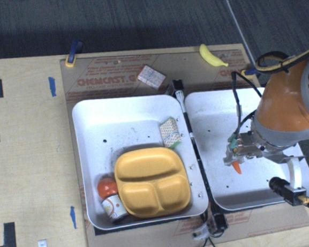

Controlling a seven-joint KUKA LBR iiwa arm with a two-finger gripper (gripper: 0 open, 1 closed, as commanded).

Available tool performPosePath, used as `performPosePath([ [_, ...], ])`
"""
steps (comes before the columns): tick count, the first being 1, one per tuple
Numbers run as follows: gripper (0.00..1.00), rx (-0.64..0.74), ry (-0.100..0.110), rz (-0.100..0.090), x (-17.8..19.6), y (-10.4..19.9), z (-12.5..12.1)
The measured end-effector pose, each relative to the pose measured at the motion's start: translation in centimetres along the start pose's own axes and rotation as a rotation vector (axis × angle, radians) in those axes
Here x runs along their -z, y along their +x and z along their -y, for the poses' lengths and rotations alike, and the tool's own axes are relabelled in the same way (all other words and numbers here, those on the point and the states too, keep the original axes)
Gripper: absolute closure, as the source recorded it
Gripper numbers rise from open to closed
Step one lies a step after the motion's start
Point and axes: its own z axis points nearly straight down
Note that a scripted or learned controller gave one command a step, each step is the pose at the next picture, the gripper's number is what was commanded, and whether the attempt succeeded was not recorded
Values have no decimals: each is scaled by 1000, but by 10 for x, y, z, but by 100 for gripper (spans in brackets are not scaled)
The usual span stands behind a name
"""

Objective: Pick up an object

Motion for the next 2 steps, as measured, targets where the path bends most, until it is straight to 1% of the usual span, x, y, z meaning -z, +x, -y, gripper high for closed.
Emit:
performPosePath([
  [1, 100, 2, -3, 0, 14, 15, -1],
  [2, 100, 3, -3, -1, 18, 38, -1],
])
